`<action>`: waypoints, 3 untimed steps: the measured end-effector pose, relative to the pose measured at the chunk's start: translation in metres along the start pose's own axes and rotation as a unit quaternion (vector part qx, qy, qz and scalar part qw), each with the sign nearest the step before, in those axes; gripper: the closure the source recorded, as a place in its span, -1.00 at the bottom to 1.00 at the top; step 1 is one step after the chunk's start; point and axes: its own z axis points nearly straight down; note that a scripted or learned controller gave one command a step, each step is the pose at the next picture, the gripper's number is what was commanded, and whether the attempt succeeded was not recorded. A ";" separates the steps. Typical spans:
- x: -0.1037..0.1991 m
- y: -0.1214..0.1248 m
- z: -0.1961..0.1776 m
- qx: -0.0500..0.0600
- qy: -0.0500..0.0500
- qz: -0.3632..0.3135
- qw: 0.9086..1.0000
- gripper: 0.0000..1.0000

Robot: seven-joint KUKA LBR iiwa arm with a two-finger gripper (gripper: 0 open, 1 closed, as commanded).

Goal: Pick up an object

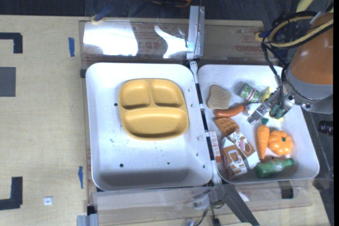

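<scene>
My gripper (pixel 268 111) hangs low over the right bin (pixel 310 132), just above the top of a toy carrot (pixel 262 138). Its fingers (pixel 258 113) stand open, and nothing sits between them. An orange pumpkin (pixel 280 143) lies right of the carrot. A green can (pixel 249 92) is to the gripper's upper left and a red sausage (pixel 231 111) to its left. Also in this bin are a bread slice (pixel 219 96), a waffle (pixel 226 125), a green bottle (pixel 274 167) and snack packets (pixel 235 153).
The left bin (pixel 103 156) holds a yellow divided plate (pixel 153 107). A raised rim (pixel 198 114) separates the two bins. Black cables (pixel 280 34) loop above the arm's orange band (pixel 315 63) at the right.
</scene>
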 end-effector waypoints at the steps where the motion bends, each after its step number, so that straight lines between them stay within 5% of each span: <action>1: 0.056 0.040 -0.066 0.000 -0.001 0.212 0.977 1.00; 2: 0.046 0.102 -0.195 0.001 0.000 0.269 0.963 1.00; 3: 0.021 0.038 -0.090 0.001 0.000 0.145 0.989 1.00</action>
